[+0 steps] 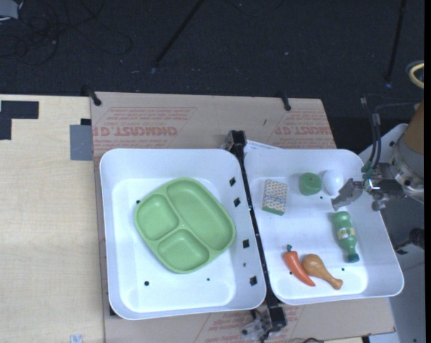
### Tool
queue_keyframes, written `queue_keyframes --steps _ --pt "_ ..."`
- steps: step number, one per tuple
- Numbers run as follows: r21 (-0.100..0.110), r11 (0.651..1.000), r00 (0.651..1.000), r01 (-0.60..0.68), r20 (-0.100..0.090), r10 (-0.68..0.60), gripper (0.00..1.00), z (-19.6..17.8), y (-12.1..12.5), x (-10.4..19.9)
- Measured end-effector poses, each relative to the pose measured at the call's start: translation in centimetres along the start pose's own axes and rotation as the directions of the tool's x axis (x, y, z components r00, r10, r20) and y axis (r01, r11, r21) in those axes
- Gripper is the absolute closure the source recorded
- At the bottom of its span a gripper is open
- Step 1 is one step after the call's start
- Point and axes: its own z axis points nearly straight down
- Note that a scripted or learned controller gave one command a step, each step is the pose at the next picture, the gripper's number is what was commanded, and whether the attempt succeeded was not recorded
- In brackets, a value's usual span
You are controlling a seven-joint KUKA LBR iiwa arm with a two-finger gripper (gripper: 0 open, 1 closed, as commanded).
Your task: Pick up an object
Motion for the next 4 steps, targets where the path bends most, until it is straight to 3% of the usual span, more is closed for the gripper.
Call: queue_keyframes --steps 1,3,4 --pt "-0.011 1.000 1.000 0.002 0.003 -0.002 0.00 -0.6 0.2 0.0" --pt "-0.004 1.000 1.000 0.002 0.000 -0.002 0.00 9.8 0.8 0.7" --pt "-0.030 1.000 1.000 0.001 0.007 -0.001 0.00 12.7 1.4 0.5"
